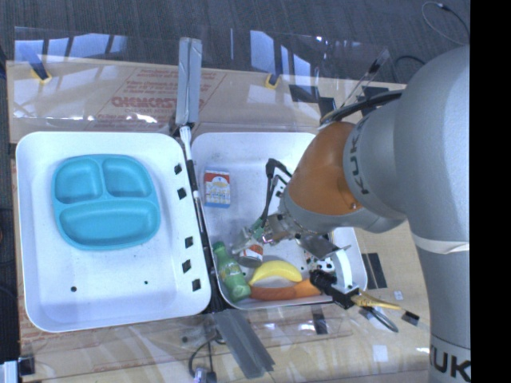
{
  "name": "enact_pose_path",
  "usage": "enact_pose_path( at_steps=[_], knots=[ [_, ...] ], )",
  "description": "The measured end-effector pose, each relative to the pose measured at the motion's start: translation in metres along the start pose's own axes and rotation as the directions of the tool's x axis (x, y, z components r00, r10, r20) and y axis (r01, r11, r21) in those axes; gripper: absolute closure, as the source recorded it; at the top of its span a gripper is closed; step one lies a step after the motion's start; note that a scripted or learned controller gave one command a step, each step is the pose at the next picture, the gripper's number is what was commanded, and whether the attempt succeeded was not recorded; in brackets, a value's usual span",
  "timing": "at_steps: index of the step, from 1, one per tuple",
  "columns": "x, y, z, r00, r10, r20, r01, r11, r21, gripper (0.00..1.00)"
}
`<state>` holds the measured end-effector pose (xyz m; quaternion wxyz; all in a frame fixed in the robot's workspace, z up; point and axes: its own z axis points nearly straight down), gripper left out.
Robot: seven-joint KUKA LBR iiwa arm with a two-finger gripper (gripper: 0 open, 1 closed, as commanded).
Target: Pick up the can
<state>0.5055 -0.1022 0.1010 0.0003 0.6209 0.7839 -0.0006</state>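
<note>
The can (pixel 252 252), small with a red and white label, lies in the right bin (pixel 239 154) near its front, just behind the banana. My gripper (pixel 262 231) hangs directly over the can's far side, touching or nearly touching it. The wrist and the orange band hide the back of the can, and whether it sits between the fingers I cannot tell.
A yellow banana (pixel 275 273) and an orange carrot (pixel 283 291) lie in front of the can. A green bottle (pixel 230 271) lies to its left by the bin wall, with a small red and white box (pixel 217 188) further back. The left bin (pixel 32 238) holds a blue divided plate (pixel 104 200).
</note>
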Motion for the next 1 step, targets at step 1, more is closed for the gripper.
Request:
enact_pose_path(
  at_steps=[1],
  knots=[
    [0.0495, 0.055, -0.0907, 0.996, 0.084, -0.003, -0.084, 0.996, 0.002, 1.0]
  ],
)
